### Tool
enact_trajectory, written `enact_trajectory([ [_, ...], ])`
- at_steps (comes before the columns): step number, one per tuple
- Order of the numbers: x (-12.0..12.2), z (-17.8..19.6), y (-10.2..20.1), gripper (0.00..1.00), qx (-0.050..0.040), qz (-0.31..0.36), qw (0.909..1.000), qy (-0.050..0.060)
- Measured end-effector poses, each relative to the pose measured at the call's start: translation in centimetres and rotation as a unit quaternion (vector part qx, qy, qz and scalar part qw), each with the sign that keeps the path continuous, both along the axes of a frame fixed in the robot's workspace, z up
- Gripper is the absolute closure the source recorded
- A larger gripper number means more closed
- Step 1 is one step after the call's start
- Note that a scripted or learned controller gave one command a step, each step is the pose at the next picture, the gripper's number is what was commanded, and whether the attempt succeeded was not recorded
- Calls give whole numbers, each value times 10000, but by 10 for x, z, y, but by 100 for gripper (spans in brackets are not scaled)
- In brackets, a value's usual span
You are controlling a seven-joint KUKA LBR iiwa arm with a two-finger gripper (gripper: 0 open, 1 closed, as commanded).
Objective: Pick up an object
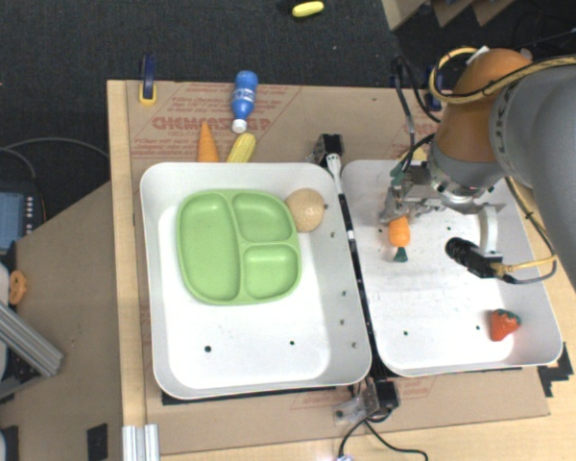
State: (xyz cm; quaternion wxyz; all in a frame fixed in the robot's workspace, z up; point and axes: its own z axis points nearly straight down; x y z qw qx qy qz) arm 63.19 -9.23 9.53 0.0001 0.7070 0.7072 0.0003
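The gripper (401, 217) hangs over the right bin (432, 339) with jaws closed on the small carrot (399, 232); next, lift clear without slip.

Robot lab: plywood bench (125, 257), loose cables (38, 152), aluminium rail (19, 339), carpet floor (58, 27).

Small orange carrot toy (398, 231), green tip down, upper left of right bin (432, 344).
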Motion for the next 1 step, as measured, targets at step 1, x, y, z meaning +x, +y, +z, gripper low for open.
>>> enact_trajectory([
  [1,-42,94,89,100,10,33,10000,-12],
])
